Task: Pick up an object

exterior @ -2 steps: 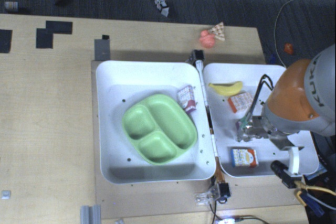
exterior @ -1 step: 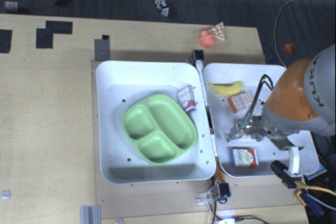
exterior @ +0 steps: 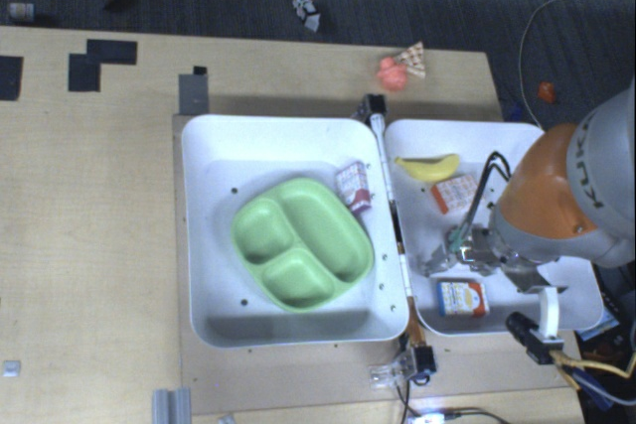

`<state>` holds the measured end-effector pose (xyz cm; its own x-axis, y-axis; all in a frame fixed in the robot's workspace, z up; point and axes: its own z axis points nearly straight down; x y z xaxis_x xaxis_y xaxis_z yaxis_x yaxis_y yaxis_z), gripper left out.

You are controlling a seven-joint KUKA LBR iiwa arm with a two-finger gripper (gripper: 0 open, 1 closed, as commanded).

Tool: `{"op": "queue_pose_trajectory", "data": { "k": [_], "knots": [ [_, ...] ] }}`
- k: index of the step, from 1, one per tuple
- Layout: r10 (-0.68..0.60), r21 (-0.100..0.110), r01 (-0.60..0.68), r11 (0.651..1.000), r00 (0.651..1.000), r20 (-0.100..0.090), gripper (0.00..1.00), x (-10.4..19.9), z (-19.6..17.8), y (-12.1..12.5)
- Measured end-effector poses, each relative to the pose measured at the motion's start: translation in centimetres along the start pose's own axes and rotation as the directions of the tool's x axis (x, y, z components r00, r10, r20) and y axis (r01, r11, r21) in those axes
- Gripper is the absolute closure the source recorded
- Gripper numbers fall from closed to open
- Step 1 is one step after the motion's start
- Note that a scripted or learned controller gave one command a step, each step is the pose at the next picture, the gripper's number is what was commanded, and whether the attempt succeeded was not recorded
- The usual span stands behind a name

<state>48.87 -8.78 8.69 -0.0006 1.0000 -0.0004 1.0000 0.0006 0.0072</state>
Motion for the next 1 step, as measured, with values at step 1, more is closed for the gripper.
{"op": "queue_pose_trajectory", "data": {
  "k": [1],
  "knots": [
    [-0.003,-0.006,0.003,1.000,1.000,0.001,1.00,0.05,-1.14,0.23]
  ]
}}
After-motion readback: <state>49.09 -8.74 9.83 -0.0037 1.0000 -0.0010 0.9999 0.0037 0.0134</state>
